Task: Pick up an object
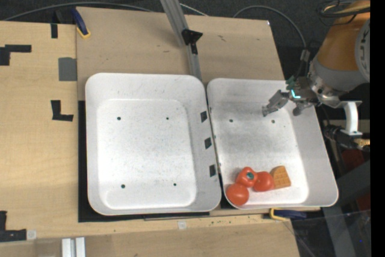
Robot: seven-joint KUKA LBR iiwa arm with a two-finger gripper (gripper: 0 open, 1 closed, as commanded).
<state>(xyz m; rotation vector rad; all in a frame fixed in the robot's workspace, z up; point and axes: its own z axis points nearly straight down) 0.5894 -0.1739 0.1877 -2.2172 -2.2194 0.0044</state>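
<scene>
Nearest the camera, at the front edge of the right bin point(313, 147), a small cluster of toys is seen: a red tomato-like piece point(237, 194) against the front left corner, a second red piece point(254, 179) touching it, and an orange waffle-like block point(280, 177) just beside that. The left bin point(144, 141) is placed alongside, the two rims touching. The gripper point(284, 103) is held over the back part of the right bin, well apart from the toys, with the grey arm point(343, 57) and its orange band reaching in from the right. The fingers point(271, 106) are seen spread, and nothing is pinched between them.
</scene>
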